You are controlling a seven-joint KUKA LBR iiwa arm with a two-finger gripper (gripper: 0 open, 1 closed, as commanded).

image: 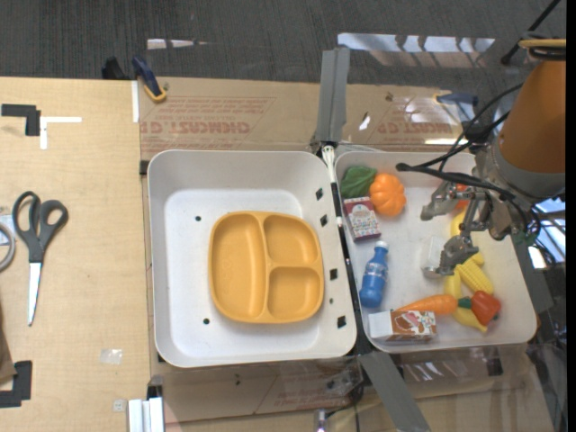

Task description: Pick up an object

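My gripper (446,232) hangs over the right side of the right bin (409,241), its two metal fingers (438,205) spread apart, open, with bare bin floor showing between them. Just below it lie yellow corn (475,274), a red pepper (485,306) and a carrot (430,304). An orange pumpkin (389,193), a green vegetable (357,180), a small carton (362,220) and a blue bottle (374,274) lie to its left. A brown carton (413,325) rests at the bin's front edge.
The left bin (171,241) holds a yellow divided plate (266,266). Scissors (36,232) lie on the wooden bench at far left. The arm's orange band (540,115) and cables hang over the right bin's far right corner.
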